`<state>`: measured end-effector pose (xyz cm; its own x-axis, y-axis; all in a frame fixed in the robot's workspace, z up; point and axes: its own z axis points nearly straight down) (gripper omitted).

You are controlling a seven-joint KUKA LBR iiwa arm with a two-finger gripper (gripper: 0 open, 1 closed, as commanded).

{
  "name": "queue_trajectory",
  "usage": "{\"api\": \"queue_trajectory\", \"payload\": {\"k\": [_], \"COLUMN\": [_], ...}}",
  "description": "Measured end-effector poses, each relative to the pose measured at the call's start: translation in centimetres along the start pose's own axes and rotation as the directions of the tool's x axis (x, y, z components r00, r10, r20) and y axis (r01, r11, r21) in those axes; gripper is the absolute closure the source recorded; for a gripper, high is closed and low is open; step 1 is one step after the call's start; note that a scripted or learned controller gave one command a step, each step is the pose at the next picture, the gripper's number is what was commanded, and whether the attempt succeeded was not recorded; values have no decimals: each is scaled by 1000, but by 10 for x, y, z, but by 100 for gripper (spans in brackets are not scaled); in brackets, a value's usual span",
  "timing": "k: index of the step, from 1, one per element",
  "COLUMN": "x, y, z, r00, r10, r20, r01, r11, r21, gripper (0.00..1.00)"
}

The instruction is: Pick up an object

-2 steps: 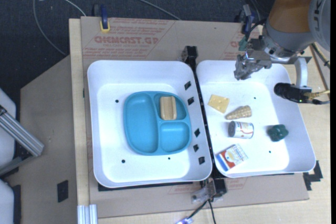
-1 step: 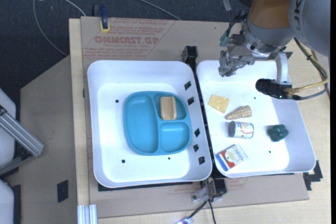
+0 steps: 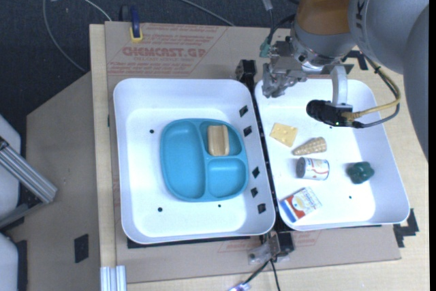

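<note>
My gripper hangs over the far left corner of the right bin, with nothing visible between its fingers. Below it lie a yellow cheese wedge, a pale corn cob, a small can on its side, a dark green object and a red, white and blue packet. All of these rest on the bin floor, apart from the gripper.
The left bin holds a blue sectioned tray with a tan bread-like piece in its upper right compartment. A black cable clip hangs from the arm over the right bin. The grey arm crosses the top right.
</note>
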<state>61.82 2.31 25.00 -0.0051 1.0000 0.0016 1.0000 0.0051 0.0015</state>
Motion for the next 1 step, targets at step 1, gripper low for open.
{"api": "queue_trajectory", "payload": {"k": [1], "x": [48], "y": [-2], "z": [2], "r00": [1000], "r10": [-1], "r20": [0], "r01": [1], "r11": [1000], "r21": [1], "gripper": [100]}}
